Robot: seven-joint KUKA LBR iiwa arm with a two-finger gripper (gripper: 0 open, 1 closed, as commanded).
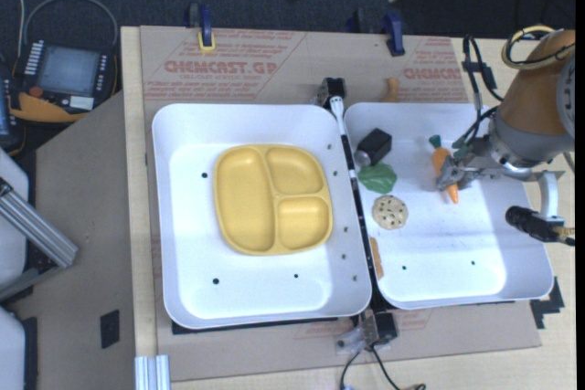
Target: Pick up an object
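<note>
camera view: arm (535, 100) bends down over carrot (452, 189) in right bin (457, 274).

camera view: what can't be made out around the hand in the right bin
1. Orange toy: camera view, partly covered by the hand; whether it is gripped or only touched cannot be told.
2. Right bin: camera view, its far right corner is hidden under the arm.
3. Black block: camera view, too small to say what it is.
</note>
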